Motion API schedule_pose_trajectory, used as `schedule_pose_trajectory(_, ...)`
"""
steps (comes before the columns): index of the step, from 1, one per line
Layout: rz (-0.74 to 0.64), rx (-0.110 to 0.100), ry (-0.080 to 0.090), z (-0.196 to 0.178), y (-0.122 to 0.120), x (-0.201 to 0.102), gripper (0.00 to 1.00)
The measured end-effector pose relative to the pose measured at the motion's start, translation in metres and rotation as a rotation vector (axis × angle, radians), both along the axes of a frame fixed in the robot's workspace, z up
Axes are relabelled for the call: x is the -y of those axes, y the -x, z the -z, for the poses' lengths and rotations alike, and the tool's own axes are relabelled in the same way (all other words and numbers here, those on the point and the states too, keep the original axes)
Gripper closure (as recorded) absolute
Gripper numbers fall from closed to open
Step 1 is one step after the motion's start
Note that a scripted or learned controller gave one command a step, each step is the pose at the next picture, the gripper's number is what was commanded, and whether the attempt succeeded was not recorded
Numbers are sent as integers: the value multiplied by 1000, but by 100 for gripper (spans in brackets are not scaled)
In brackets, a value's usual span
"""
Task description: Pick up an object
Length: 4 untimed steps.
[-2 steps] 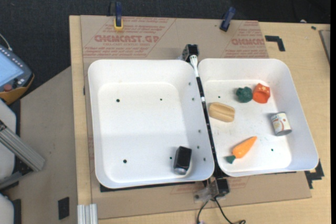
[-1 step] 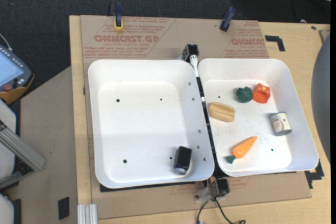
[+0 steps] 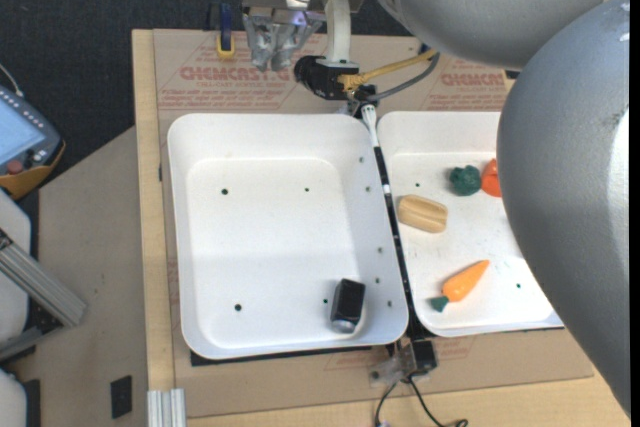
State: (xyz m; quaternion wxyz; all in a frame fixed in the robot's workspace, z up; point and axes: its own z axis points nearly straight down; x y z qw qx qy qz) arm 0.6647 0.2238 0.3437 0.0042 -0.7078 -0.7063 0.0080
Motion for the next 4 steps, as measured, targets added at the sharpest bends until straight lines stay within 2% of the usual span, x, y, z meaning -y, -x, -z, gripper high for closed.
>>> schedule_pose_trajectory(1,-4,37,-11,-164,-2,-1,100)
schedule_pose_trajectory(2,-4,24,-7,-189,-2,-1,100)
schedule_pose_trajectory(3,1,-1,1,-17,0,16,100)
schedule_pose_trajectory(4,-6,34,-12,-157,10,-2,100)
